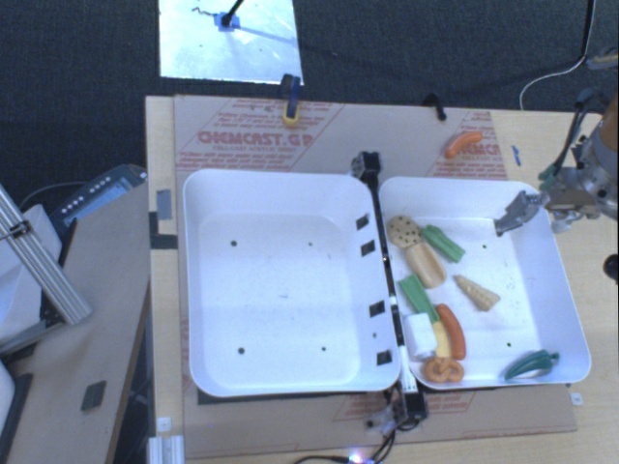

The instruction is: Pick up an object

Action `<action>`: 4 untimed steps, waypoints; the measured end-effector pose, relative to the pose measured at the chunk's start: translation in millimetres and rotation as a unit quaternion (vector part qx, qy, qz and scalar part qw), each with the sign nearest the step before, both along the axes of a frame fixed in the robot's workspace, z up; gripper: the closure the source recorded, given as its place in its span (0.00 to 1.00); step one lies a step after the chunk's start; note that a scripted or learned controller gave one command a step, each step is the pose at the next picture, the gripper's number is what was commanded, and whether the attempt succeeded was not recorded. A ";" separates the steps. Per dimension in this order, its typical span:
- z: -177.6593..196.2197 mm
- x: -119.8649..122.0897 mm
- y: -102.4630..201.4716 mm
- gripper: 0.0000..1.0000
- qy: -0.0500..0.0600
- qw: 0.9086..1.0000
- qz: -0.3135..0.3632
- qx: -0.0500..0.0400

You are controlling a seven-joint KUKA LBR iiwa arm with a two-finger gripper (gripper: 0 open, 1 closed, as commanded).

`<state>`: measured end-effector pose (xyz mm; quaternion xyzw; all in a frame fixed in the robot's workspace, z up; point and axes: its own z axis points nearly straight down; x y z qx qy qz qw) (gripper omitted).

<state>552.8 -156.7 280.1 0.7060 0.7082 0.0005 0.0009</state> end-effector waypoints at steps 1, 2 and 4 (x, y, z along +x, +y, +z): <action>-203.4 -17.0 -23.2 0.00 0.004 1.000 -0.003 0.001; -184.8 -13.4 -23.0 1.00 -0.001 1.000 -0.001 0.000; -96.4 -28.6 133.6 1.00 0.001 1.000 0.005 0.002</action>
